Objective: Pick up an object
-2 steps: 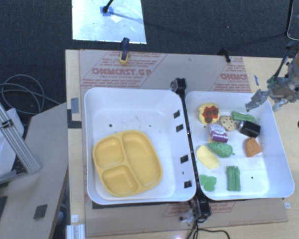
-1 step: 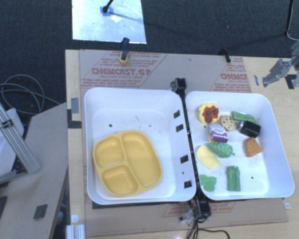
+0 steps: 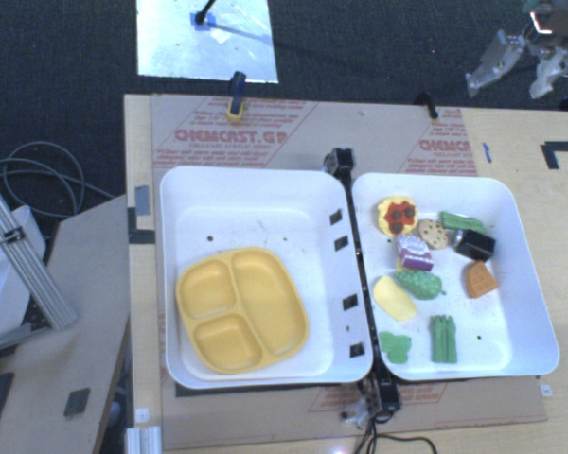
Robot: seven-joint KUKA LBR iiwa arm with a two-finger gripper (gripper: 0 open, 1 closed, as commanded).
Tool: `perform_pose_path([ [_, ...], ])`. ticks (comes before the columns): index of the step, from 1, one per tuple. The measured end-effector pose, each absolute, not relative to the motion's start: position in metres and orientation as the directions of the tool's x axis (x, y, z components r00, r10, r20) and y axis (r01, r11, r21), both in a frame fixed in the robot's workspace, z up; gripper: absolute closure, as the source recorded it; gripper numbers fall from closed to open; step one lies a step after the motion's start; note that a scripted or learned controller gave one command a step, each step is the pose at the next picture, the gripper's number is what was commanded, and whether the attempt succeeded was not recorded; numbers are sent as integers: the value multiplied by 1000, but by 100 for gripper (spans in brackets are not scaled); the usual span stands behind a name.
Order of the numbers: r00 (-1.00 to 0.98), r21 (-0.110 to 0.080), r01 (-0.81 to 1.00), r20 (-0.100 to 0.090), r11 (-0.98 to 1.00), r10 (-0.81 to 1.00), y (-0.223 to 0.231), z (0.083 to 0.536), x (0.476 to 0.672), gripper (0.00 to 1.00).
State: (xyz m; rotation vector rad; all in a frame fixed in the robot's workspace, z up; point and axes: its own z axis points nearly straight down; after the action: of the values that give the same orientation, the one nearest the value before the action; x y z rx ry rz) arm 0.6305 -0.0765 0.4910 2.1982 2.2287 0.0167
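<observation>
The worktop [image 3: 293, 126] carries two shallow white bins side by side, and nothing on it suggests that the pick has begun: as far as I can judge, the whole task is still ahead. Taking the dividing wall between the bins as the landmark, the left bin [image 3: 256, 201] lies on its far side from the arm and holds a yellow divided tray [image 3: 241, 307], set toward the front corner away from the wall. The right bin [image 3: 511, 339] lies on the arm's side of the wall and holds all the small toy foods, any of which could serve as the object to pick up.

Closest to the wall are a pale yellow lemon-like piece [image 3: 394, 298] and, in front of it, a small green leafy piece [image 3: 395, 346]. Slightly further from the wall sit a round yellow and red piece [image 3: 397, 215], a purple and white piece [image 3: 414, 251] and a bumpy green piece [image 3: 417, 283], all bunched closely. Further still are a green bundle of stalks [image 3: 443, 338], a black block [image 3: 473, 245] and an orange wedge [image 3: 479, 280].

The claw [image 3: 523, 60] hangs well beyond the back of the right bin, over the dark floor, far from the wall and well apart from every object. Nothing is between its pale fingers, which appear spread apart. It must travel down into the right bin before any grasp.
</observation>
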Motion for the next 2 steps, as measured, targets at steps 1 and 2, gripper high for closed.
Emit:
perform_pose_path([
  [1,-9,10,1000,0,9,1000,-31,539,657,0],
  [2,-9,8,1000,-2,9,1000,-34,547,656,100],
])
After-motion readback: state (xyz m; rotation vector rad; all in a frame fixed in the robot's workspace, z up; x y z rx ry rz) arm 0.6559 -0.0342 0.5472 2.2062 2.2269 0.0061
